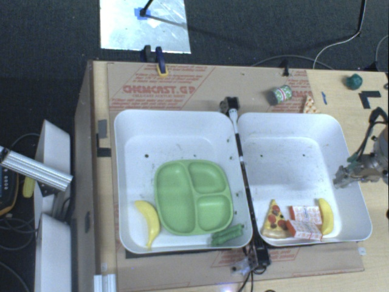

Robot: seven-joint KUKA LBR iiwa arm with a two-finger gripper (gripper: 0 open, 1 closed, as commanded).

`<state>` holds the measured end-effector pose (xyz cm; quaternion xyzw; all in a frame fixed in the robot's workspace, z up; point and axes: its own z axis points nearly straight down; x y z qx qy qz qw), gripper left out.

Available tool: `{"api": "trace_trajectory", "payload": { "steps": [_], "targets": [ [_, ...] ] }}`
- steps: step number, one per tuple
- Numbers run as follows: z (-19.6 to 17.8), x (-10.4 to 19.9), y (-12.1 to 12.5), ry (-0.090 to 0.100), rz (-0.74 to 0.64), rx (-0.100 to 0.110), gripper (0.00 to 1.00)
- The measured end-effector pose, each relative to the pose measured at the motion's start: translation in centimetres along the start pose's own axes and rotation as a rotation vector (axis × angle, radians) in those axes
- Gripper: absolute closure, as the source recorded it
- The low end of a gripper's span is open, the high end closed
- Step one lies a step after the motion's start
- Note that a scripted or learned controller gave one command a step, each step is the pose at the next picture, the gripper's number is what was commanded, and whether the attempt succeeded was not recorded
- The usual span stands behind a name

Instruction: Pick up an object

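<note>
One fixed camera looks down at a slant from above the near side of the tabletop (182, 81), far enough off to take in both bins, left (130, 132) and right (331, 132), side by side, the dark floor (48, 29) beyond the far edge, and the arm (364, 166) entering at the right

Both bins (182, 126) are white. The left one holds a light green tray (193, 196), a yellow banana (148, 221) and a dark green bean pod (227, 235). The right one holds a pizza slice (275, 219) with red dots, a red and white box (306, 219) and another yellow banana (327, 216).
</note>
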<state>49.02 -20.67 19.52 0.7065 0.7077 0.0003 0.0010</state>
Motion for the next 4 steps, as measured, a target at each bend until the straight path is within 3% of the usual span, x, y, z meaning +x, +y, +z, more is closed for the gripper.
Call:
{"api": "trace_trajectory", "payload": {
  "steps": [2, 4],
  "targets": [
    [-2.1, 0.1, -0.3, 0.000, -0.002, -0.002, 1.00],
    [-1.4, 0.0, -0.3, 0.000, 0.000, 0.000, 1.00]
  ]
}}
